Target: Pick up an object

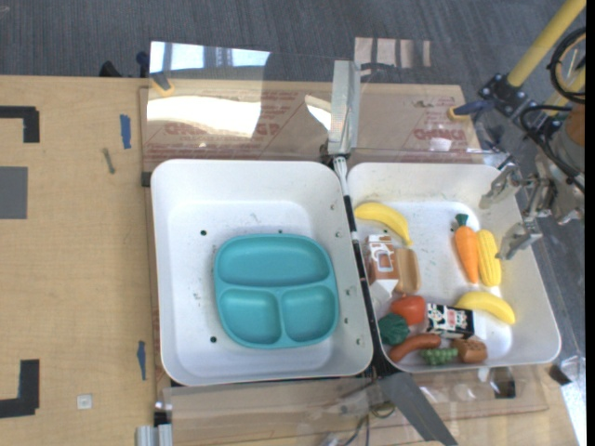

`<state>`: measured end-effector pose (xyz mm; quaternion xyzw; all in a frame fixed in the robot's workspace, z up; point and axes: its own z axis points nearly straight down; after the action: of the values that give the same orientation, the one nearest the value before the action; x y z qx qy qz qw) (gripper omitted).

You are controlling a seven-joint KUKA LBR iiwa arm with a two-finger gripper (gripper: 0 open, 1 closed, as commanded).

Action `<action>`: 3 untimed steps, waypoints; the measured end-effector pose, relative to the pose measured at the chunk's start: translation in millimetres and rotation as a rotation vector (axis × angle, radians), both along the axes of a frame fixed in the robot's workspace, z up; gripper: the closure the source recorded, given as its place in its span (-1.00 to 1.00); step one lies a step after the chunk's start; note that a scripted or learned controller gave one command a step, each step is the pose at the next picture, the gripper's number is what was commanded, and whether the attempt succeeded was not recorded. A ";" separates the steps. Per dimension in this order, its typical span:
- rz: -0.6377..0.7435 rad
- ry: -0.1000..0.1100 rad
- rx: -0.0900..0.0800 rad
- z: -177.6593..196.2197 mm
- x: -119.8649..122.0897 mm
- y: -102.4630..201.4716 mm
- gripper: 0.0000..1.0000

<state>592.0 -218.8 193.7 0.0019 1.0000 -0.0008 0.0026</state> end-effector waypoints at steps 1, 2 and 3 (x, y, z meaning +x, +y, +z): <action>-0.053 -0.023 -0.006 -76.0 -6.3 -5.5 -1.00; -0.142 -0.006 0.001 -105.7 6.8 24.4 -1.00; -0.175 -0.003 0.001 -105.2 -31.1 28.5 -1.00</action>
<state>560.9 -190.4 88.5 0.0891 0.9960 -0.0005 0.0041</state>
